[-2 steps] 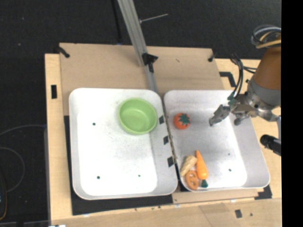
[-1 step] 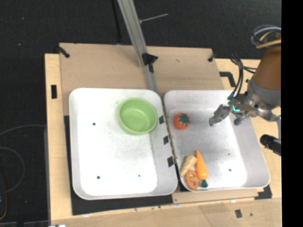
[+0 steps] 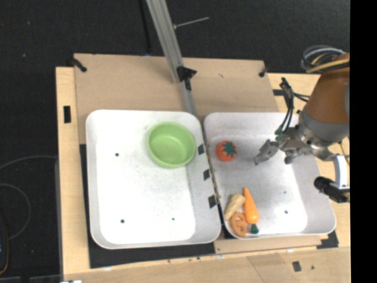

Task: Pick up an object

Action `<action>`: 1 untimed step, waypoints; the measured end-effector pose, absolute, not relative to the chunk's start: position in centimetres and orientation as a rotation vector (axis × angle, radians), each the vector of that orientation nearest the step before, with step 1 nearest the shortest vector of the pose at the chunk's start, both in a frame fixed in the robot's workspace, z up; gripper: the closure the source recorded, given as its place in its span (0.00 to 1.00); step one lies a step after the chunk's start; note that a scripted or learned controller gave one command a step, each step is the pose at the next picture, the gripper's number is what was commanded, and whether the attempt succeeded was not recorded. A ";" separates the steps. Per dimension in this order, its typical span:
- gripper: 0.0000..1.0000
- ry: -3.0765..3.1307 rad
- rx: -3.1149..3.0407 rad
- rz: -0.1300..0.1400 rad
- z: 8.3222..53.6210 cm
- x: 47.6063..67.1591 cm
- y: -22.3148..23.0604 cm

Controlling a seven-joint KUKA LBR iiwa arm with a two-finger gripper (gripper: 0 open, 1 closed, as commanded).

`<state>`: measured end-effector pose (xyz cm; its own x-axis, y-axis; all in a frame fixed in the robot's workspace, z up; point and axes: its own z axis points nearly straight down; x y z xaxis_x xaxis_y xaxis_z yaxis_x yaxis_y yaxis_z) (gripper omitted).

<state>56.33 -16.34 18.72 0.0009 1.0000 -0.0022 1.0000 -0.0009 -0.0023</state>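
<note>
Pincer [image 3: 277, 152] splayed above right bin [image 3: 294, 217]

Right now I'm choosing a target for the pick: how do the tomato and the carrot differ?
The tomato is round and red-orange; the carrot is long, tapered and paler orange. The tomato sits alone near the bin's left wall; the carrot lies at the front edge against other toy food. The tomato lies nearer the gripper. Both lie in the right bin.
</note>
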 end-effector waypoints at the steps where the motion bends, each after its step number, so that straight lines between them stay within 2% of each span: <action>1: 0.00 -2.218 -2.222 0.007 13.0 56.0 -17.4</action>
<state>55.98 -17.39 13.01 0.0018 1.0000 -0.0016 1.0000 -0.0018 -0.0048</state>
